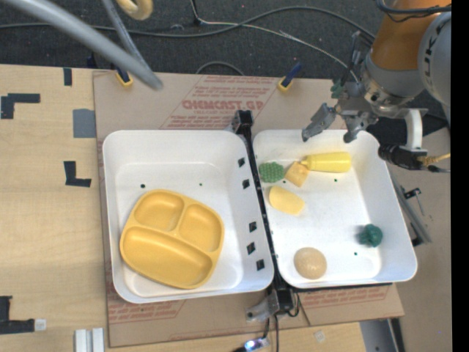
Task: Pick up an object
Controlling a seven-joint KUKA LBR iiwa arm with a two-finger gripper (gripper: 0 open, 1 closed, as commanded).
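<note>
Cardboard sheet, print "CHEMCAST" | jaws spread, above right bin

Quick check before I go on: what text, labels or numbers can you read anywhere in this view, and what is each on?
"CHEMCAST GP" in red, on the brown board under the bins; the letters are partly blurred, so the reading is uncertain.
Smaller red print around it on the same board: too blurred to read.
Nothing legible on the bins, the yellow plate or the arm.

place: robot lab | cues: bench | clamped cardboard | loose cables
</note>
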